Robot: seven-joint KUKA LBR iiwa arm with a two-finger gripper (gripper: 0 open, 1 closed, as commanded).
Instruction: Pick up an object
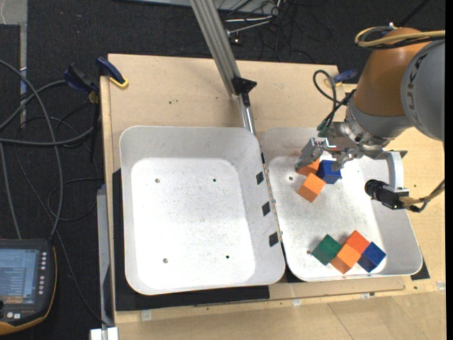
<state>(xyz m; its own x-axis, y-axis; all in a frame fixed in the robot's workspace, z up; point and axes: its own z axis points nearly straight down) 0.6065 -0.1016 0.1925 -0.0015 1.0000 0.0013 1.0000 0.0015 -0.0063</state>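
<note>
1. Nearest us, by the right bin's [400, 227] front rim, we see a tight cluster: a green cube [326, 249], an orange cube [352, 251] touching it, and a blue cube [372, 256] against the orange one; the blue one sits just beside the front right corner, with little room on that side.
2. Between this cluster and the far group we see bare white floor across the bin's middle; it is the widest open room in that bin.
3. Farther back, a lone orange block [311, 187] lies tilted, near the left wall; a small blue block [329, 171] sits just behind it, with another orange piece [306, 168] beside it under the gripper.
4. We see the gripper [327, 151] low over the blue block and that orange piece; whether it is open or closed, we cannot tell.
5. On the surface [177, 91], the left bin [134, 190] touches the right one along their shared edge.
</note>
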